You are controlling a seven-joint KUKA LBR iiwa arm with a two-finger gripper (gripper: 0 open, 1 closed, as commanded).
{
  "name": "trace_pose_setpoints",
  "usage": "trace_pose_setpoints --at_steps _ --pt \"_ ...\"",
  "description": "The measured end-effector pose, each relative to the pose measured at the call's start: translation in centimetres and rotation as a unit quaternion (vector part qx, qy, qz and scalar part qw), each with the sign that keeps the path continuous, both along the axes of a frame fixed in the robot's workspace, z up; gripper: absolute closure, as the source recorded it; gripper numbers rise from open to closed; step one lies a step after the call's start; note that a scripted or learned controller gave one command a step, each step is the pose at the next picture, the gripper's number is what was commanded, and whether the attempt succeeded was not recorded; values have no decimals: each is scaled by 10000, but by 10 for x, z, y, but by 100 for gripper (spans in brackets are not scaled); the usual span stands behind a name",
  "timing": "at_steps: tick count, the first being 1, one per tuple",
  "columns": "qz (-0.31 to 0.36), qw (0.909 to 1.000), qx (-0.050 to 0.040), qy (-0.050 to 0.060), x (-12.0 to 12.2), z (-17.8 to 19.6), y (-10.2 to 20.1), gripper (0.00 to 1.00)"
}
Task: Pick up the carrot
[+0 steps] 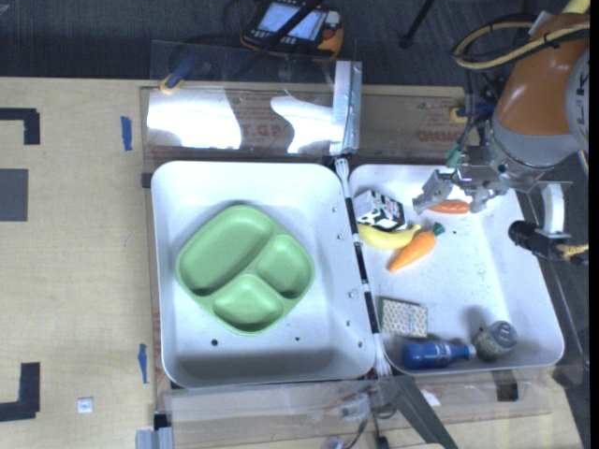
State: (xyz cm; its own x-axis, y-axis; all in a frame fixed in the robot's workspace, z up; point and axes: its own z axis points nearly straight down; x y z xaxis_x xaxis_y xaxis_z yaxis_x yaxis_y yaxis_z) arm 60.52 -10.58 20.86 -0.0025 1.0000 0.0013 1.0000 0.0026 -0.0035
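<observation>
Camera view: gripper [456, 195] hangs near the carrot [413, 250]
Jaw state I cannot tell; next it must drop onto the carrot beside the banana [386, 237]

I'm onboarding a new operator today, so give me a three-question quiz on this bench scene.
1. True or false: the carrot lies in the right bin.
2. What touches the carrot's leafy end? A) banana B) blue bottle C) green tray
3. Fill in: the gripper hovers near the right bin's ____ edge.

Key: 1 true; 2 A; 3 far.
</observation>
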Motion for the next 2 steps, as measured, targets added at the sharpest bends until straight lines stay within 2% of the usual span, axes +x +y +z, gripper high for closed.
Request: trace_pose_setpoints --at_steps 1,2 --pt "-670 9977 -8 -113 8 -103 -8 0" --pt "-706 9975 -8 -41 -28 -123 12 0"
